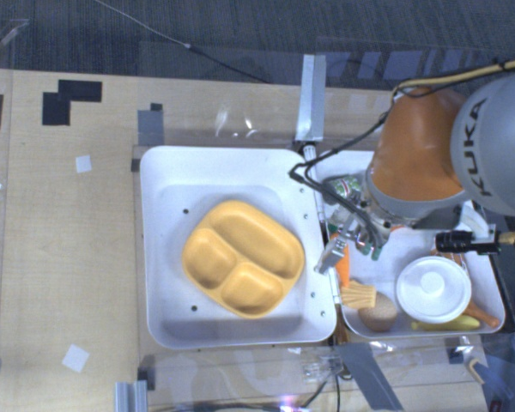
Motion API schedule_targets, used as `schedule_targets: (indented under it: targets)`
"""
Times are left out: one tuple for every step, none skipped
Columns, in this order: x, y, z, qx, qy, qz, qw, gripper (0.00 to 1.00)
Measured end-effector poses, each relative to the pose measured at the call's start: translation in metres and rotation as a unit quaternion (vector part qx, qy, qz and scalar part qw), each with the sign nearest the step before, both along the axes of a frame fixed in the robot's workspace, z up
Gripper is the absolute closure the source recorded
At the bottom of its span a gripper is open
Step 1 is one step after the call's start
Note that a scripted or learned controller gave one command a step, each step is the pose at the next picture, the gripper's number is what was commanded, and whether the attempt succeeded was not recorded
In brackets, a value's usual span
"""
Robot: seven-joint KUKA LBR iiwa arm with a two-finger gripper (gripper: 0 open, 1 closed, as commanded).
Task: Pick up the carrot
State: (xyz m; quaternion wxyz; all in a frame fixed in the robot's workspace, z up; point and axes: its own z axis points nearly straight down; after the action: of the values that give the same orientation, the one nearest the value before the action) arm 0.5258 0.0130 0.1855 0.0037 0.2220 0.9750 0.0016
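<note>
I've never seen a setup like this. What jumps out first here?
A yellow divided plate sits in the middle of the left white bin. From the right, the big grey and orange arm reaches down over the right bin, its gripper just above an orange carrot beside a white bowl.

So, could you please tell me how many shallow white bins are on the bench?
2. The left shallow white bin holds a yellow divided plastic plate; the right shallow white bin, partly covered by the grey-and-orange arm, holds the orange carrot.

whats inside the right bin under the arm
Showing in the right bin: a carrot by the hand, a white bowl, and tan food pieces. The arm covers the bin's far part.
</note>
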Motion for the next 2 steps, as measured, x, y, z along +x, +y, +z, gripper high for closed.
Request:
schedule_targets:
  targets:
    - [-0.038,0.001,-0.001,0.0001,0.001,-0.037,0.9993,0.0]
    - [-0.038,-0.012,-0.001,-0.0007,0.001,0.008,1.0,0.0]
